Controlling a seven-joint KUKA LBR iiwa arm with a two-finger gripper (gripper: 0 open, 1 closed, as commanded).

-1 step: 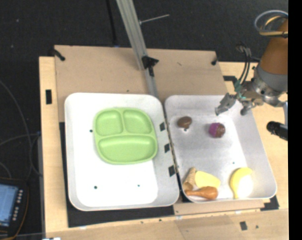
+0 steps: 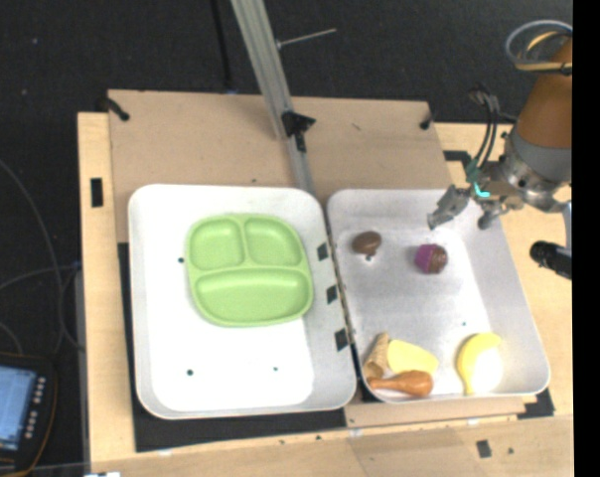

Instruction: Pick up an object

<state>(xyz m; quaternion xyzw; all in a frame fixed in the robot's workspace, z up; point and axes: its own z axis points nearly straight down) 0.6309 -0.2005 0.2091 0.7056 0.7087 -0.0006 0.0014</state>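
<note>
Up at the far right corner of the right shallow white bin [image 2: 499, 266], the grey two-finger gripper [image 2: 466, 210] hangs with its jaws apart and nothing between them. Below it in that bin lie a small purple round object [image 2: 431, 258] and a brown mushroom-shaped toy [image 2: 367, 243], with a yellow wedge [image 2: 411, 356], an orange carrot-like piece [image 2: 404, 383] and a yellow lemon-shaped toy [image 2: 480, 361] along the near edge. The left white bin [image 2: 161, 366] bears a light green divided plastic plate [image 2: 248, 270].

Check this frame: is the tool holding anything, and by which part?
Nothing held: the tool hangs open above the right bin, nothing between its fingers.
</note>
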